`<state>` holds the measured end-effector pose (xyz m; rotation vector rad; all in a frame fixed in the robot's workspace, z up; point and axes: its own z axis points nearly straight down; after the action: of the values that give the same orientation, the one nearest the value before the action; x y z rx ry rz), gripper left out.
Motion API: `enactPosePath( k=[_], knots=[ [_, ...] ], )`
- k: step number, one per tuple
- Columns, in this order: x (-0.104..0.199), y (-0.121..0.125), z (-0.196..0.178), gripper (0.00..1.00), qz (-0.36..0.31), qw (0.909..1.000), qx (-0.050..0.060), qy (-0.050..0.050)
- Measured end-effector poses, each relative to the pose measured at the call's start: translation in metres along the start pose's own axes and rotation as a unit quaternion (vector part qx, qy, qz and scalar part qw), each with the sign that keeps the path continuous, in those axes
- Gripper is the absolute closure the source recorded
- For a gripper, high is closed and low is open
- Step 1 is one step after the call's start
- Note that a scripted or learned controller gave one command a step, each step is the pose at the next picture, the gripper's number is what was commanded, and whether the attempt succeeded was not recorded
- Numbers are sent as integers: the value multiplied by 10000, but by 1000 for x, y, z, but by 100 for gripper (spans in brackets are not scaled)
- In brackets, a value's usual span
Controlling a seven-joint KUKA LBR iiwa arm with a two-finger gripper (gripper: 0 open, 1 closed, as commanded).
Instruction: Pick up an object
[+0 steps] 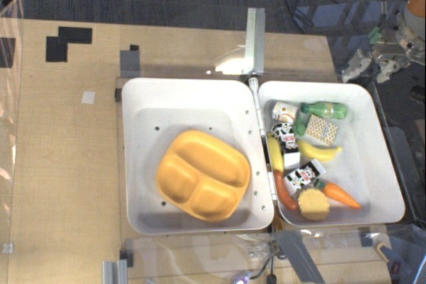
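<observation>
With the gripper [370, 67] above the right bin's [386, 143] far right corner, finger state indeterminate, no pickup has begun; carrot [339, 195], banana [319, 151] and bottle [325, 110] remain inside.

The arm [407, 30] is cut off by the upper right edge with its fingers too blurred to read, and the green bottle [325, 110] lies partly hidden under a patterned box [321, 130].
</observation>
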<state>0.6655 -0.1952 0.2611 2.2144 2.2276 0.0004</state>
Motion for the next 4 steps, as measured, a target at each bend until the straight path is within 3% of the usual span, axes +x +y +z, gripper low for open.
enactPosePath(
  k=[1,2,3,4],
  knots=[
    [9,-27,157,0,-690,9976,-88,-29],
    [64,-93,155,0,-636,9979,-103,-24],
    [98,-137,167,0,-1057,9943,-144,-88],
    [81,-165,169,0,-2299,9731,-117,-53]
  ],
)
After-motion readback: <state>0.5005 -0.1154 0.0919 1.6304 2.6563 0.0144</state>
